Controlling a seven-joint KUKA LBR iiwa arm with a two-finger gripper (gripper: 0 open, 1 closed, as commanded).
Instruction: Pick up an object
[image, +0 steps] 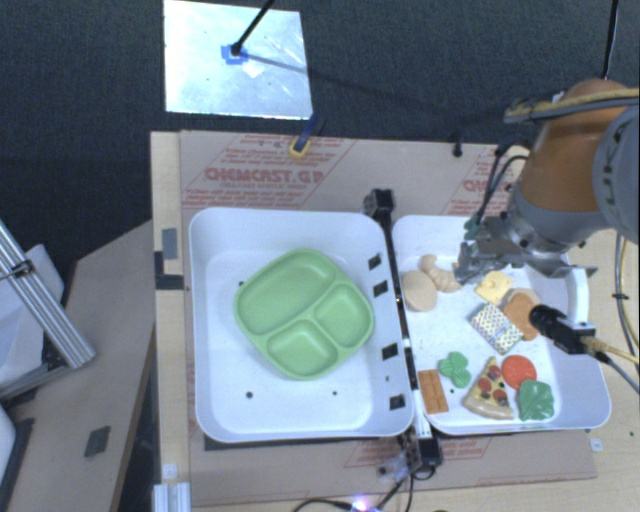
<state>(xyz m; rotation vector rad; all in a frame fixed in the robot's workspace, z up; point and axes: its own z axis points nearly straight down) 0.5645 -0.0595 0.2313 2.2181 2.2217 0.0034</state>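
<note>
Over the right bin (590, 400), near its far edge, the gripper (470, 262) hangs low beside a tan piece (438, 271); whether the jaws are spread or pressed together cannot be told. A round cookie (419, 291) lies near the bin's left wall. A checkered block (495, 325) sits mid-bin; a pizza slice (489, 389), a tomato (518, 370) and a green leaf (535, 400) lie toward the near right corner. A green plate (303, 313) occupies the left bin (215, 400).
</note>
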